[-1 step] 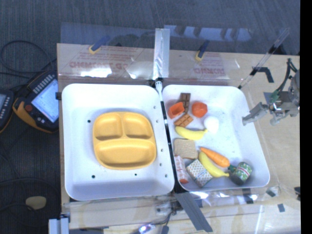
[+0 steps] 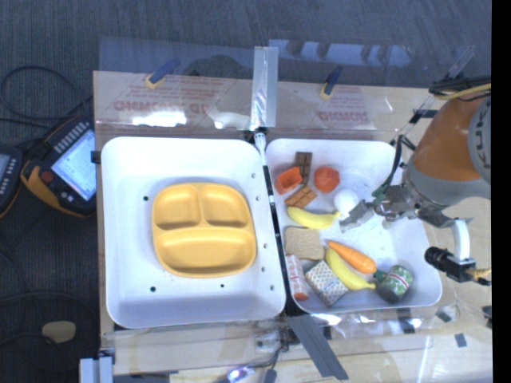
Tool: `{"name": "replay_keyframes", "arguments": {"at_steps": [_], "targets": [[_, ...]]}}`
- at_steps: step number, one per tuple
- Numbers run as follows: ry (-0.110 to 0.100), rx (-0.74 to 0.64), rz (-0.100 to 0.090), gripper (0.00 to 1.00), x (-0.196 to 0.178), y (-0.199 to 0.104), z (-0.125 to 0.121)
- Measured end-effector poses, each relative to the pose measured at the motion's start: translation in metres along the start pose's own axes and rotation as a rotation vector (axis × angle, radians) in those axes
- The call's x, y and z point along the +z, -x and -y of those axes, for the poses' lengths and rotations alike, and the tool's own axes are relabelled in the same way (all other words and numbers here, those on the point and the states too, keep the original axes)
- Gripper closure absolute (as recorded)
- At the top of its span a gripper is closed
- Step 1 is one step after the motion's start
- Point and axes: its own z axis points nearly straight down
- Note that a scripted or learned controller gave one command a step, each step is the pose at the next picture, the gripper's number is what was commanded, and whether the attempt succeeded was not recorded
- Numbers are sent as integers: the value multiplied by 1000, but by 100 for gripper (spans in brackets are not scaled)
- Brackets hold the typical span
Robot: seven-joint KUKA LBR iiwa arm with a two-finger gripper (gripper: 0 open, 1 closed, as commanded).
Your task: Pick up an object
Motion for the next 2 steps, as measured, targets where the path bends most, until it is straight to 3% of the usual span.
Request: {"name": "replay_keyframes", "arguments": {"at_steps": [1, 2], "targets": [[14, 53, 6, 0, 55, -31, 43], [16, 52, 4, 100, 45, -32, 42]]}}
